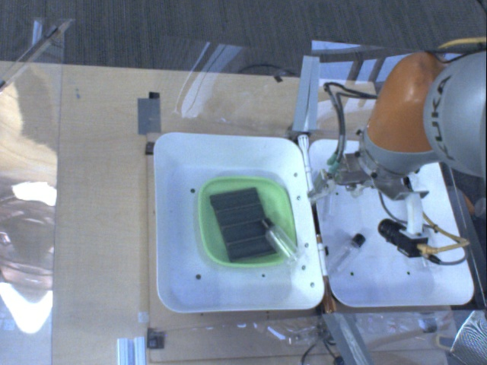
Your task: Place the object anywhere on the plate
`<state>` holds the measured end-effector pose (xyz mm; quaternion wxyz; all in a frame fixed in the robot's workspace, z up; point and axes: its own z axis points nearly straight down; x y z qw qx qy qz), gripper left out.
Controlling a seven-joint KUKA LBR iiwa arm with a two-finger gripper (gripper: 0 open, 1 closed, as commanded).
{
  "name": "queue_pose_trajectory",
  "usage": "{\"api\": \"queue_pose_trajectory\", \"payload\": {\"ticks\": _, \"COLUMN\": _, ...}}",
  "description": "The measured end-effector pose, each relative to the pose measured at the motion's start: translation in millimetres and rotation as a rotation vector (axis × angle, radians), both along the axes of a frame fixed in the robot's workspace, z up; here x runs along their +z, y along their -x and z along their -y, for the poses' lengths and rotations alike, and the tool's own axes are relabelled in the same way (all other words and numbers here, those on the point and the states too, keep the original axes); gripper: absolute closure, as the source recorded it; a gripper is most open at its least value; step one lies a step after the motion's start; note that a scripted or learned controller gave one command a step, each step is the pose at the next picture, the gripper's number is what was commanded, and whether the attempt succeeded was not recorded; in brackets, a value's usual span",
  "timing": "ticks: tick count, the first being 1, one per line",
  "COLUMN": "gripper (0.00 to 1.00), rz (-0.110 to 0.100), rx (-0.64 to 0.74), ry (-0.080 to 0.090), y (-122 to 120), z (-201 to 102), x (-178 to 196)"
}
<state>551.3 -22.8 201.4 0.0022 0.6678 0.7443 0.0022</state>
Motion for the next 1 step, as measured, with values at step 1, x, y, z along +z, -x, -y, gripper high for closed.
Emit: {"api": "queue_pose_trajectory", "payload": {"ticks": 1, "gripper": 0.0, "rz": 0.001, "rx": -0.017, "ry": 0.0, "y": 11.1, "z": -3.8, "x": 14.4}}
